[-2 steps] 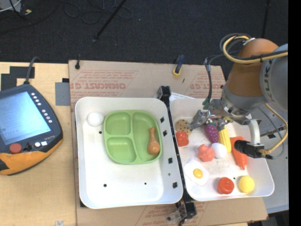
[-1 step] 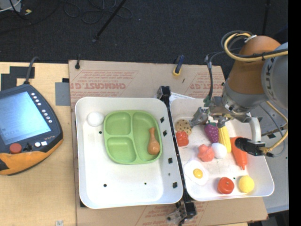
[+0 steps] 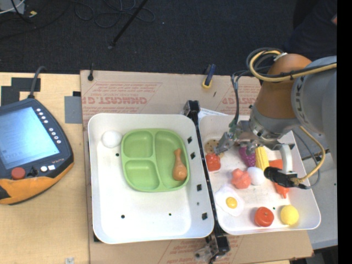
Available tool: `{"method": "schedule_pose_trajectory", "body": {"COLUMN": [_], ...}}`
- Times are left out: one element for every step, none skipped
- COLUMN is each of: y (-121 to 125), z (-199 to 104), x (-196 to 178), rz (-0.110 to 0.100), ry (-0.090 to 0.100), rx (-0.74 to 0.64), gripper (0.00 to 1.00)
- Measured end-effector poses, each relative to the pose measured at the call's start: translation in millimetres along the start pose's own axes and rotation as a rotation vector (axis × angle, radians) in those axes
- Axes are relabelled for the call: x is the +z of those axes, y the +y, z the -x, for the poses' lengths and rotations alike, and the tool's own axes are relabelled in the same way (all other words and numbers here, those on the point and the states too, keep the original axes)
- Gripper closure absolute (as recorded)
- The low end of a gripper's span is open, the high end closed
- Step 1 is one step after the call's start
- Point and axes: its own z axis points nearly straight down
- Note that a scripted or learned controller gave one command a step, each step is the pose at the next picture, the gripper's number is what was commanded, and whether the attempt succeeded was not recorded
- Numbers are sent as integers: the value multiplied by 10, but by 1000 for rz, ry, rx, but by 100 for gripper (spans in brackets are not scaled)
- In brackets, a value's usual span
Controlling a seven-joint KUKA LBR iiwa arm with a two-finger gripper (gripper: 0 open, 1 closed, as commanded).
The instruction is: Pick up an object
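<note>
While the arm (image 3: 291,100) leans in from your right over the right bin (image 3: 308,216), you can see that this bin carries most of the toy food: a red piece (image 3: 213,161) near its left wall, a pinkish-red lump (image 3: 240,178) touching a small white ball (image 3: 255,175), a yellow corn cob (image 3: 262,158) with a purple piece (image 3: 248,156) beside it, a fried egg (image 3: 230,202), a tomato (image 3: 264,216) and a lemon (image 3: 289,215) along the near side. They lie loose and scattered, likely so that any one can serve as the pick. The left bin (image 3: 110,219) holds a green divided plate (image 3: 153,159) with a drumstick (image 3: 179,165) resting in its right compartment, and a white ball (image 3: 111,139) sits apart in the far corner. The end effector (image 3: 237,138) hangs low over the far part of the right bin, just above the purple piece and the corn; you cannot tell from here how it stands or whether it touches anything, and nothing is visibly held. My reading is that the pick is not yet made.
</note>
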Motion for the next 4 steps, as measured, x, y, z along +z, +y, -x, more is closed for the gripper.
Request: {"method": "schedule_pose_trajectory", "body": {"y": [-18, -22, -25, -31], "z": [-40, -60, -42, 33], "x": [384, 637, 528, 95], "rz": [5, 1, 0, 7], "ry": [-1, 0, 1, -1], "rx": [4, 4, 10, 12], "gripper": [0, 0, 100, 100]}}
